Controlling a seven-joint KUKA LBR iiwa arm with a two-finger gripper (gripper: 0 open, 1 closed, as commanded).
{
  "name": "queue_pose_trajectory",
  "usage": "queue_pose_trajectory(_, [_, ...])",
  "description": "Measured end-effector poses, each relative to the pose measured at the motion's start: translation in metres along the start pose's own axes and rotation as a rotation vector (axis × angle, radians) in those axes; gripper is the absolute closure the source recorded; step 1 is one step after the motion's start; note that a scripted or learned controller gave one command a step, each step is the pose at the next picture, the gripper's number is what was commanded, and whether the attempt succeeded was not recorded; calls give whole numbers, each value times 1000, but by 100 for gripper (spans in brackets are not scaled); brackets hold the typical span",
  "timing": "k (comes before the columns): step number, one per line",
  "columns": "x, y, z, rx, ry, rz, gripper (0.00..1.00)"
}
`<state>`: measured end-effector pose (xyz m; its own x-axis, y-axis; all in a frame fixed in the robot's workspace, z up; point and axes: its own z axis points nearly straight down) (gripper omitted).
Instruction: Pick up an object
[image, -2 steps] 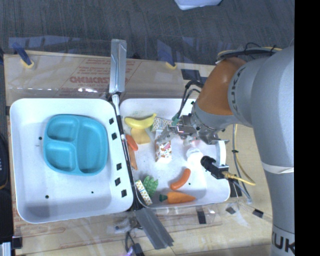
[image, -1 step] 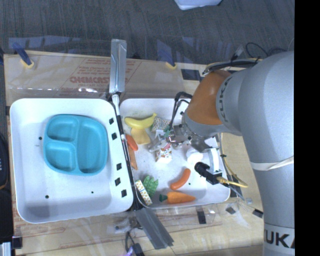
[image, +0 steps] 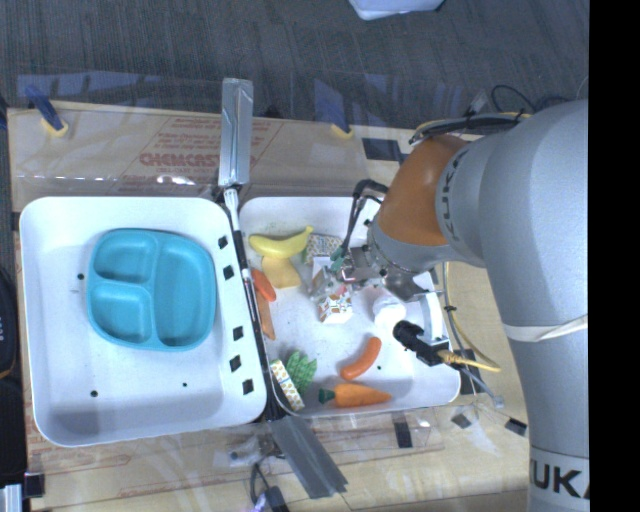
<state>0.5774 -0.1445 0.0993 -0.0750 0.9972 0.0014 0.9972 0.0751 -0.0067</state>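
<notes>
My gripper (image: 334, 280) hangs low in the right bin (image: 420, 392), near its middle, reaching in from the right. Directly under and touching its tip is a small white carton with red print (image: 337, 308). A yellow banana (image: 281, 242) lies to the left at the bin's back, with a yellow block (image: 281, 272) below it. An orange-red sausage (image: 362, 357) and a carrot (image: 358, 396) lie toward the front. A green leafy piece (image: 300, 367) sits at the front left.
A thin orange stick (image: 263, 288) lies along the right bin's left wall. A patterned strip (image: 283, 384) rests at its front left corner. The left bin (image: 60, 400) holds a blue divided plate (image: 152, 288).
</notes>
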Motion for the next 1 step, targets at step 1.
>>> queue_pose_trajectory(1, [29, 82, -113, -5, -2, -51, 100])
